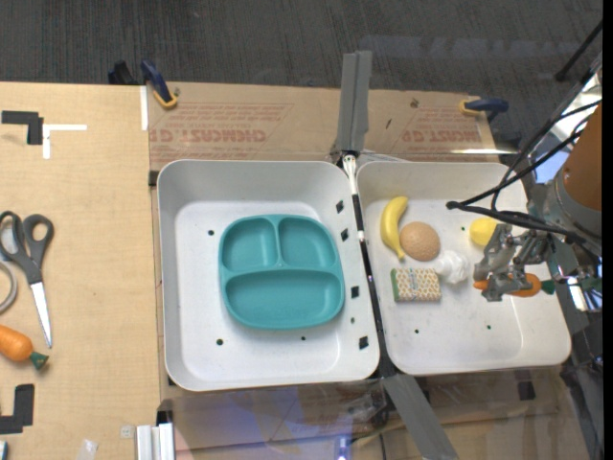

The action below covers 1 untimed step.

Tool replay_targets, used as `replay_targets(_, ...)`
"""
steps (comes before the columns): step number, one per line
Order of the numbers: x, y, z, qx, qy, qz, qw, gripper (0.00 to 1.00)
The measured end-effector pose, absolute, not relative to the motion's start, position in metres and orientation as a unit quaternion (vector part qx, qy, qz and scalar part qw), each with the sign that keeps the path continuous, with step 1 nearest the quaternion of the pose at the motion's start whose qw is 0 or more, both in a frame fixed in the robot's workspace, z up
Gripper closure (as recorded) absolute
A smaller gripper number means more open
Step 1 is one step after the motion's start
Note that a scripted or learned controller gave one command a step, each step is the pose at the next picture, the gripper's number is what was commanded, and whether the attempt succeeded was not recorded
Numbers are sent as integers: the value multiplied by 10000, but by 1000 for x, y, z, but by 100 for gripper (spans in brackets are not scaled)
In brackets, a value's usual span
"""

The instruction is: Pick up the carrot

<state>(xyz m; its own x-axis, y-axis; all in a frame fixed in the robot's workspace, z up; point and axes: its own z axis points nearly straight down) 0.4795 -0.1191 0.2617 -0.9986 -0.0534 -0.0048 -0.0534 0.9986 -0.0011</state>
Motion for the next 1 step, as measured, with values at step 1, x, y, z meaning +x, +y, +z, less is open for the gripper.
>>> replay_targets(1, 530, -38, 243, -334, 9994, 3, 13, 100)
